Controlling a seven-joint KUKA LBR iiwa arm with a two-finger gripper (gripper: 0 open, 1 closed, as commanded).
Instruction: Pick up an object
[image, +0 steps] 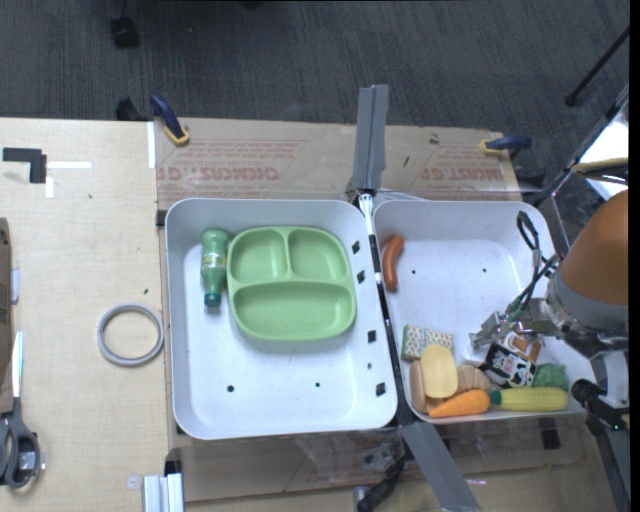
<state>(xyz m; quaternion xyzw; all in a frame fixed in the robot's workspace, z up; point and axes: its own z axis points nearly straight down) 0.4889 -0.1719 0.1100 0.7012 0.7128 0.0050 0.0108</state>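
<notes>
Just below the gripper (497, 333), whose state I cannot tell, the small black-and-white carton (510, 368) looks light and stiff; pinch its flat sides.

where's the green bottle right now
The green bottle lies in the left bin, near its back-left corner, right beside the left edge of the green divided plate.

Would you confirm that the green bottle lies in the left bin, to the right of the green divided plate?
Not quite: in the camera view the green bottle does lie in the left bin, but to the left of the green divided plate, between the plate and the bin's left wall.
</notes>
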